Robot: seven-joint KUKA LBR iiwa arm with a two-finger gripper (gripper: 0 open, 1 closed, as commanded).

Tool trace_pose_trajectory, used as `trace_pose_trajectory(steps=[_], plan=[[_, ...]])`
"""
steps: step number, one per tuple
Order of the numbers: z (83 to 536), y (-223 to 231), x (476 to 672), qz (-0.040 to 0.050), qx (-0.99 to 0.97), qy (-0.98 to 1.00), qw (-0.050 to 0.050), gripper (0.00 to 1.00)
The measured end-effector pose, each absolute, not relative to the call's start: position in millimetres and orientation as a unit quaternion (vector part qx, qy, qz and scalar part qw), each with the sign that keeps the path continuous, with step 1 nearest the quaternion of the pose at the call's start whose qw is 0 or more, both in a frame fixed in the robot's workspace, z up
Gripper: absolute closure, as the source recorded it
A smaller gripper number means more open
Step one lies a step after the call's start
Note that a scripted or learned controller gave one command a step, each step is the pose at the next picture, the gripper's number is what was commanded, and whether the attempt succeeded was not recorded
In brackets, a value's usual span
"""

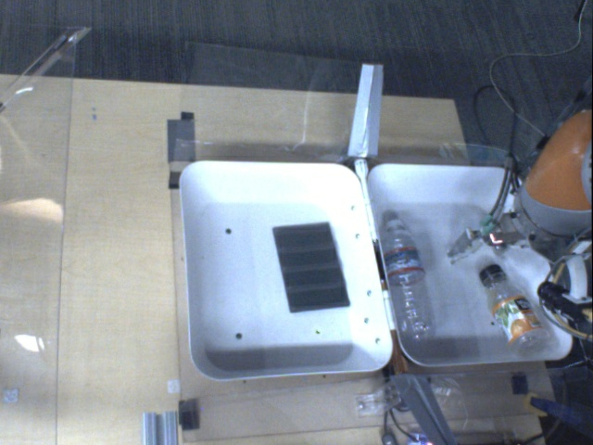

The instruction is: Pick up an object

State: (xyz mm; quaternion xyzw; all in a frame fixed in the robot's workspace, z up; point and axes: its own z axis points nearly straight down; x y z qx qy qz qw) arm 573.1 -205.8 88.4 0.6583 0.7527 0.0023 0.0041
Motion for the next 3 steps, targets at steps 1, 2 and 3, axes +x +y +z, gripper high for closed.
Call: trace_pose_trajectory(steps=[1,2,3], plan=[[89,-206,519.0,0.0030,0.650,0.760,0.006,0.00],[101,-205,522.1,0.0057,0.649,0.760,0.009,1.00],[176,-167,570.7,0.0018,0.653,0.757,0.003,1.00]])
